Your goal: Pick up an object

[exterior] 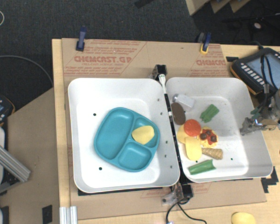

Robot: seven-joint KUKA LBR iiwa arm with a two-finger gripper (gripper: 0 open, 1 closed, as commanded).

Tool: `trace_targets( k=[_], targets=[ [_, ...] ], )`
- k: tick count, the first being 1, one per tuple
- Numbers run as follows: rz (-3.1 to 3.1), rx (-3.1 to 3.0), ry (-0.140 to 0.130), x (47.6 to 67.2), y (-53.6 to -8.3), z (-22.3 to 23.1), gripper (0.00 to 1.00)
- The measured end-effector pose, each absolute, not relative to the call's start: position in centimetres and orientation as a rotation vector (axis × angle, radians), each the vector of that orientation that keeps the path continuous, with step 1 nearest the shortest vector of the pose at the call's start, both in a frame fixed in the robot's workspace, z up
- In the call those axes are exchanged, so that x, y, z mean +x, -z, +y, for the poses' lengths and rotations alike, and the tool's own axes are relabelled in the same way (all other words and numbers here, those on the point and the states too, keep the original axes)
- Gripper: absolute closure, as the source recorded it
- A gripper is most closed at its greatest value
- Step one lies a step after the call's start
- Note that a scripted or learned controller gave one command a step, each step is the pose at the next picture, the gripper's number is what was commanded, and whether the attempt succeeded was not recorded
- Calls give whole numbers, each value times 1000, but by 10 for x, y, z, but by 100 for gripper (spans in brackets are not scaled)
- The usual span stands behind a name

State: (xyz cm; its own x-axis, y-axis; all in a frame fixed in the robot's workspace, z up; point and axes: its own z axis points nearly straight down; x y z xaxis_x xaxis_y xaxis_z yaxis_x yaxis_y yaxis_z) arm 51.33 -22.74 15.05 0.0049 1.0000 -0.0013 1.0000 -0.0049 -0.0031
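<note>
Grey gripper (250, 124) hovering at right bin's (252, 169) right rim, finger state impossible to tell, holding nothing visible. Still lying untouched mid-bin: orange tomato (192, 127), green pepper (209, 112), yellow piece (193, 149). Pick remaining undone.

Gripper (250, 123) low at the frame's right side, reaching leftward (arm mostly cut off by the edge), nothing visibly held
</note>
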Motion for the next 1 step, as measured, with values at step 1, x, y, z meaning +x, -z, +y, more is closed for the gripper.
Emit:
trace_targets(
  k=[1],
  targets=[
    [-2226, -2230, 4, 487, -242, -225, 100]
  ],
)
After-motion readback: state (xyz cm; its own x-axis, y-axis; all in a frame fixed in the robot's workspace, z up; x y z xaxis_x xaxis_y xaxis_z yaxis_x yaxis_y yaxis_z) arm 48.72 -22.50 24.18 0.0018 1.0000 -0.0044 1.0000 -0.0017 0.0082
